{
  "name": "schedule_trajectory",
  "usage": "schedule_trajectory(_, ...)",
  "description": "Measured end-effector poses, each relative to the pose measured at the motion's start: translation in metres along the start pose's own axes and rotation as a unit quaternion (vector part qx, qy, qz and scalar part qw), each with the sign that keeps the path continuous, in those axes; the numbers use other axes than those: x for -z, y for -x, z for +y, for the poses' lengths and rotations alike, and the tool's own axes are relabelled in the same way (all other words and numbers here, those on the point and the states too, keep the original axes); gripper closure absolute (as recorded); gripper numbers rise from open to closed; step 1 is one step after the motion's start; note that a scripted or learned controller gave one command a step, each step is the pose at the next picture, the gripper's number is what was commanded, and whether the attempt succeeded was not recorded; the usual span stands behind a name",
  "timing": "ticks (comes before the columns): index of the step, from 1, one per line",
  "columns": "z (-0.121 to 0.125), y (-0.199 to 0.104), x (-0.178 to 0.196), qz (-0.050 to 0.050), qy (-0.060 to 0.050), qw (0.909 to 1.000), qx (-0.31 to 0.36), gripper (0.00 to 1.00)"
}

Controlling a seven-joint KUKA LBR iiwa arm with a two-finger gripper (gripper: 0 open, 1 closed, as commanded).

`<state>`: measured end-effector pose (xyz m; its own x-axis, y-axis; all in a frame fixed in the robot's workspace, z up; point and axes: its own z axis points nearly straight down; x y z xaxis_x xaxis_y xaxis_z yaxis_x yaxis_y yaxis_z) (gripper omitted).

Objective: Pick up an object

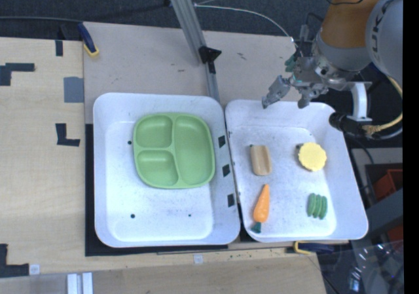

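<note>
Above the right bin's (340, 155) far edge hangs the gripper (287, 94), fingers spread apart with nothing between them. Below it lie a bread roll (260, 160), yellow slice (312, 156), carrot (262, 203) and green beans (317, 206).

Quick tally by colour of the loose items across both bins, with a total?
Green: 2, the divided plate in the left bin and the bean pods in the right bin
Orange: 1, the carrot
Yellow: 1, the round piece
Tan: 1, the bread piece
Total: 5
</note>
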<state>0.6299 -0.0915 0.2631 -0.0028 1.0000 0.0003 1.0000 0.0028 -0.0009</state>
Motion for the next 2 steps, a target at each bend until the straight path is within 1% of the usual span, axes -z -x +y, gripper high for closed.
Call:
schedule_trajectory(1, 0.000, 0.000, 0.000, 0.000, 0.000, 1.0000, 0.000, 0.00)
schedule_trajectory(2, 0.004, -0.001, -0.063, -0.001, -0.003, 1.0000, 0.000, 0.00)
